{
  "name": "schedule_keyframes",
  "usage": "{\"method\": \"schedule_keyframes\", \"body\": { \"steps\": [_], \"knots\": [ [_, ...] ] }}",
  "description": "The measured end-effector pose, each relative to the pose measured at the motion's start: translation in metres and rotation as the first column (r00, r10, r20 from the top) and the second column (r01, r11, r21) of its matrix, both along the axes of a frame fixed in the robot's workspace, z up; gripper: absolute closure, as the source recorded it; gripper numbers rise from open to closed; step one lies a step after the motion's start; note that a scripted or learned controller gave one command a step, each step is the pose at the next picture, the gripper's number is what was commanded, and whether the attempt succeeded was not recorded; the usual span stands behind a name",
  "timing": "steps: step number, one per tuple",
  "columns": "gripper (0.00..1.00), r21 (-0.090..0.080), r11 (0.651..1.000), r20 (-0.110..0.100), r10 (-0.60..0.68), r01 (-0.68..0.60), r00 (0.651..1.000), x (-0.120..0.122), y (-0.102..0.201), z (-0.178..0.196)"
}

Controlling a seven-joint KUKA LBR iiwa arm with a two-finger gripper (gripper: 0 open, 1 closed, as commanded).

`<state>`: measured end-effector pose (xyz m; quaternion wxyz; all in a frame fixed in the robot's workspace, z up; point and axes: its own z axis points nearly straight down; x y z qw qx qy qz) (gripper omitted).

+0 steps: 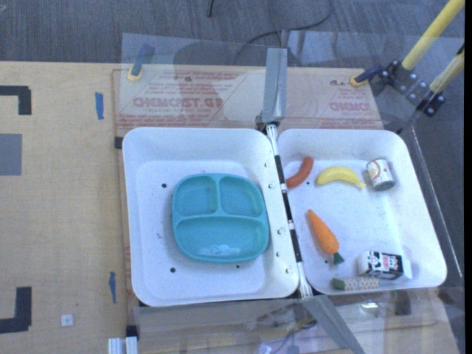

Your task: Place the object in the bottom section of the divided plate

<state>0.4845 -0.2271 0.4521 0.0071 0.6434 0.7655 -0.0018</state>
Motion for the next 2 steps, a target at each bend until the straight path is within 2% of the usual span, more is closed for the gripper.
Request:
{"method": "schedule_keyframes", "body": {
  "steps": [1,2],
  "knots": [
    [1.00,-0.004,1.000,0.003,0.001,-0.001,1.000,0.002,-0.001,0.010],
    [1.00,0.010,0.958,-0.008,0.286,-0.286,0.958,0.001,0.005,-0.076]
  ]
}}
